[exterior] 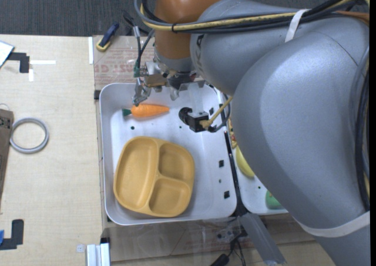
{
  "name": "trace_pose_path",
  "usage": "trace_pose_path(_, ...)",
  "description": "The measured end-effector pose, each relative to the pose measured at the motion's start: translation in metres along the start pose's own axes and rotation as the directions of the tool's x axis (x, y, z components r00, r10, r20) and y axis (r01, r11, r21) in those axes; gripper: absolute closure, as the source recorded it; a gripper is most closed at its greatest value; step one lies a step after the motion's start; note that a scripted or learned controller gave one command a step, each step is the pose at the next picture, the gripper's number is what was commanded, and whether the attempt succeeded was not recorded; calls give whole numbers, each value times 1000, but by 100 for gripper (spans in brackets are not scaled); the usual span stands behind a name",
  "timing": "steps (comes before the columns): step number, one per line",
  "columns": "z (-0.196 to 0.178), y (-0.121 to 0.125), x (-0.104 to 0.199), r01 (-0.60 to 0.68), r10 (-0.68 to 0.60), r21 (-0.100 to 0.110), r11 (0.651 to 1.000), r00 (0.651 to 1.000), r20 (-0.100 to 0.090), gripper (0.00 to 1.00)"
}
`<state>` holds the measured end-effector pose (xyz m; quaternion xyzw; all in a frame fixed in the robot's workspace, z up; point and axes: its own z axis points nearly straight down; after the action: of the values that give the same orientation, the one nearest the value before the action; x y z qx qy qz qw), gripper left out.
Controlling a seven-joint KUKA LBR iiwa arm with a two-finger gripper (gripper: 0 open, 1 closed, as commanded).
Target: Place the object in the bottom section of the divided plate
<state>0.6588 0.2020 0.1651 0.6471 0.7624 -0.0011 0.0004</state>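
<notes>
A: Camera view: where's the carrot (150, 111)?

B: Lying flat in the left bin (110, 159), just above the divided plate (154, 175), not on it.

A: And the tool (143, 88)?

B: Poised right above the carrot's leafy end, probably lining up a pick. Whether it's parted or closed, I cannot tell; nothing sits visibly between its tips.

A grey ring of tape (27, 135) lies on the brown bench (53, 188), out at nine o'clock. A blue and yellow tool (108, 35) sits up at eleven o'clock. Something yellow (244, 164) and something green (272, 201) peek out at four o'clock.
</notes>
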Motion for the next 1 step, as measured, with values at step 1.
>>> trace_pose_path(1, -71, -8, -52, -366, 366, 0, 931, 931, 1, 0)
